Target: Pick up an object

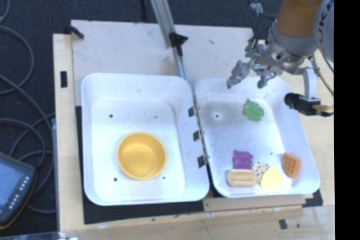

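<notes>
Nothing is lifted yet: the grey two-finger gripper [248,77] hangs spread and empty over the right white bin's [221,183] far edge, just beyond the crumpled green toy [253,110] lying inside.

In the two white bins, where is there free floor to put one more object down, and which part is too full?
The left bin is bare all around the yellow bowl, most of all along its far side. In the right bin, the middle is free, between the green piece and the purple piece. Its near right corner is crowded: bread roll, yellow piece, waffle.
</notes>
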You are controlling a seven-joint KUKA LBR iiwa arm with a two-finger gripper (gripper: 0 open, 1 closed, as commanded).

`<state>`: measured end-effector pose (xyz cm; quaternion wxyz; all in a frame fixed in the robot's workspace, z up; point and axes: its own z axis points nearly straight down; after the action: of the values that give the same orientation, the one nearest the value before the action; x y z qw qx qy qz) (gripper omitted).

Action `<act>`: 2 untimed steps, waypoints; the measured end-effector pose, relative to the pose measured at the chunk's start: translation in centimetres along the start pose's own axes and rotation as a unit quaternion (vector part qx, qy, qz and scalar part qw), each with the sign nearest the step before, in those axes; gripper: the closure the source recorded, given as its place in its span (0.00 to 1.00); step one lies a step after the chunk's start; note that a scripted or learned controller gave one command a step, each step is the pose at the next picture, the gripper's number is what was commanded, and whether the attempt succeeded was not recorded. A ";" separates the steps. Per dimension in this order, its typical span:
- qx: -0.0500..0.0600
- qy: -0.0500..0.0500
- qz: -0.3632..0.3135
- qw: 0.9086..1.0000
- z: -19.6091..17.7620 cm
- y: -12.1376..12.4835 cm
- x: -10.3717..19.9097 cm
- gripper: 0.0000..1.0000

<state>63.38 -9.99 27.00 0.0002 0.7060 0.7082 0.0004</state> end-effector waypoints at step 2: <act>0.002 -0.002 0.003 1.000 4.5 -0.6 -0.7 0.00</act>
<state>62.83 -10.68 22.52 -0.0002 0.7078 0.7064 -0.0022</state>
